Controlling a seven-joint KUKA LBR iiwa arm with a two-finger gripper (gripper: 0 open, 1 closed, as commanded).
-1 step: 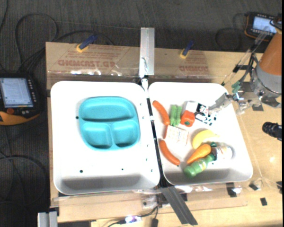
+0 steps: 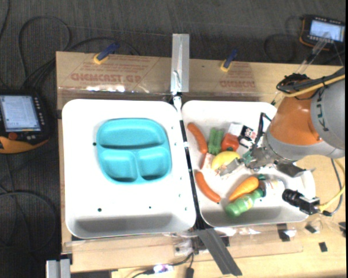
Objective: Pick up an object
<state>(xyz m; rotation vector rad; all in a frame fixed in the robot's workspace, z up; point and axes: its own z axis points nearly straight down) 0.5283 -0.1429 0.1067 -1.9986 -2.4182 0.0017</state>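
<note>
- Down in the right bin [image 2: 301, 184], a yellow lemon [image 2: 224, 160] is the thing lying closest to the tool [image 2: 245, 160], touching or almost touching its tip on the side toward the left bin.
- Whether the tool is open or closed cannot be told; nothing can be seen gripped in it, and its tip is too small and cluttered to read.
- Just beyond the lemon, toward the far rim of the right bin, lie a green pepper [image 2: 214, 139] and a small red piece [image 2: 230, 142].
- An orange carrot [image 2: 244, 187] lies near the lemon on the side toward the near rim, with a green vegetable [image 2: 242, 205] touching it below.
- Two orange-red sausages flank the lemon toward the left bin: one [image 2: 197, 137] slanted farther back, the other [image 2: 207, 187] nearer the front rim.
- A white and black box [image 2: 242, 131] sits just behind the tool.
- Grey with an orange band, the arm [image 2: 304, 132] reaches over the right bin's far corner.
- Well apart from the lemon, the left bin [image 2: 81, 213] holds a turquoise divided tray [image 2: 133, 149].
- Both bins rest on the table [image 2: 122, 74].
</note>
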